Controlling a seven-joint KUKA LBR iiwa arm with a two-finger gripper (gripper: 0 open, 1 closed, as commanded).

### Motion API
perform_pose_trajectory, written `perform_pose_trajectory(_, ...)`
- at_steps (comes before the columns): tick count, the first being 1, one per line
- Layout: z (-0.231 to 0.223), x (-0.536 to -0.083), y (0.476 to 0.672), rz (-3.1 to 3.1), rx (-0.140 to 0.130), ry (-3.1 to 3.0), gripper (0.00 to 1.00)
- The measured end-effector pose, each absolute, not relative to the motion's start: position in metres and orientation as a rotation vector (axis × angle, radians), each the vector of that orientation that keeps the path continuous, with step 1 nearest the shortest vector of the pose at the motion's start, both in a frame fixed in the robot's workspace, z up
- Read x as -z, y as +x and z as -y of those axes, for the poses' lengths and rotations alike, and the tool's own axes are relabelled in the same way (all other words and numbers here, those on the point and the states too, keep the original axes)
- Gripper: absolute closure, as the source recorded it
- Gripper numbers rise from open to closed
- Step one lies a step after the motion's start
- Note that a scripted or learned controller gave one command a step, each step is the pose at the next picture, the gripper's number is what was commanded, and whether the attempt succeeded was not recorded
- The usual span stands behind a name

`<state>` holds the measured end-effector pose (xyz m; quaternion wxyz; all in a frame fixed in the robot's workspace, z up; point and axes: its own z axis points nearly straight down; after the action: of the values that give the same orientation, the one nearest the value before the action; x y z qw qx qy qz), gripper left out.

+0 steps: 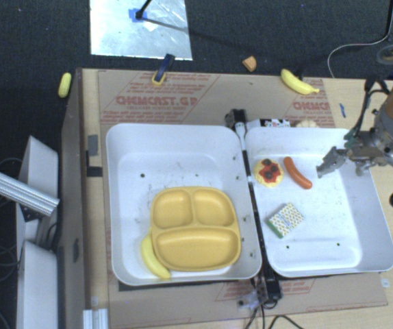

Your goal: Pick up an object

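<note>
Camera view puts the sausage (298, 172) just left of the end effector (331, 163), lying diagonally; finger spread I cannot tell.

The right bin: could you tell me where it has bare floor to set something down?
Bare floor lies along the right bin's near and right walls, beyond the green patterned block. It is crowded toward the divider, around the pizza toy and hot dog, beside the gripper.

One fixed camera looks down at a slant over both white bins (183, 142).
</note>
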<state>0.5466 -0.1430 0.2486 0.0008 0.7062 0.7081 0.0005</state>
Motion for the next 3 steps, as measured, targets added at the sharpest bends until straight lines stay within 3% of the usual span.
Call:
perform_pose_trajectory(1,0.134,-0.153,0.599,-2.227,0.001,2.218,0.00)
perform_pose_trajectory(2,0.138,-0.086,0.625,-2.223,-0.004,2.214,0.00)
perform_pose_trajectory(3,0.138,-0.096,0.626,-2.224,-0.005,2.211,1.00)
